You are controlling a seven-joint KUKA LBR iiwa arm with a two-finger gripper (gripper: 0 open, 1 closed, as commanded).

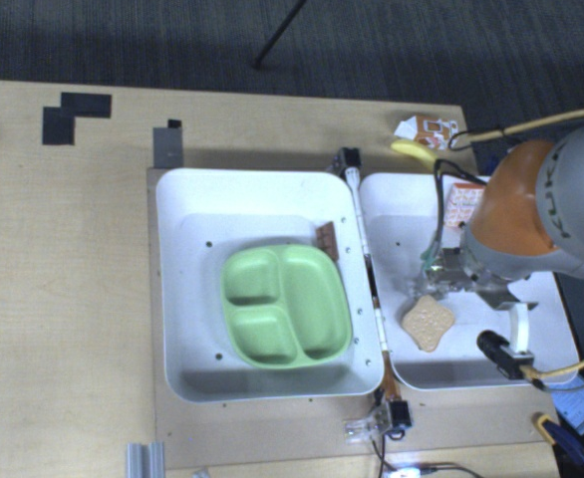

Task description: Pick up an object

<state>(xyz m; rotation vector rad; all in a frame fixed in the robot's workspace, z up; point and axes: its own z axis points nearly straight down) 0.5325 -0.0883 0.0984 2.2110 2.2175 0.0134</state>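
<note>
Tan slice-shaped object (428,323) lies in your right bin (402,207), just under the tool (438,279).
From your left: a green divided tray (284,305) with no readable marks, the half-hidden brown item (326,237), then an illegible orange-printed packet (461,205); the arm hides the tool's state—you cannot tell.

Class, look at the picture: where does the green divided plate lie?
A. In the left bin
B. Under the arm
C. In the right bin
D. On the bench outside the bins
A: the green plate lies flat on the floor of the left bin.
</note>
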